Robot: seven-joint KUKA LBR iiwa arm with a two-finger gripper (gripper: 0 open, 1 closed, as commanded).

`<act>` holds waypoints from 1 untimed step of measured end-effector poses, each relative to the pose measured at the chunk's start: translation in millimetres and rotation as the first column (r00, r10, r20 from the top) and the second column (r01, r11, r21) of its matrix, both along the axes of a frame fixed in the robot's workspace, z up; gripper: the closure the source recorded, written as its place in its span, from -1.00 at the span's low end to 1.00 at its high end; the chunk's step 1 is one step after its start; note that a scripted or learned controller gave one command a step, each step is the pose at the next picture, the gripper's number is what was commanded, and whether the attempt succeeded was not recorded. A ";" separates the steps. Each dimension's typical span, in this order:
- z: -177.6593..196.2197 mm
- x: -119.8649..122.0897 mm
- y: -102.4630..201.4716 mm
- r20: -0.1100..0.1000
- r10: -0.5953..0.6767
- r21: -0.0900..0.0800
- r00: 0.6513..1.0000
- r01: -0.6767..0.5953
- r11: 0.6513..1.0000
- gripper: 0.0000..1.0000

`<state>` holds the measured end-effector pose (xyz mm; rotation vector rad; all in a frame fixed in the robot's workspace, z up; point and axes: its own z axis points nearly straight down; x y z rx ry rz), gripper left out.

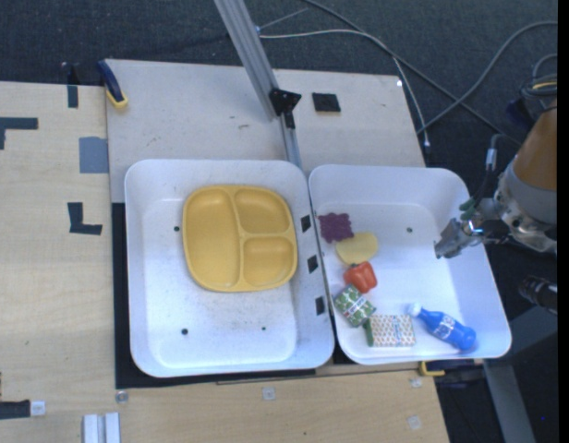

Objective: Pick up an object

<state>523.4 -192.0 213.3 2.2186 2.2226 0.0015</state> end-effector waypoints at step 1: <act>-8.8 20.1 53.7 -0.003 0.005 0.001 1.000 -0.005 1.000 1.00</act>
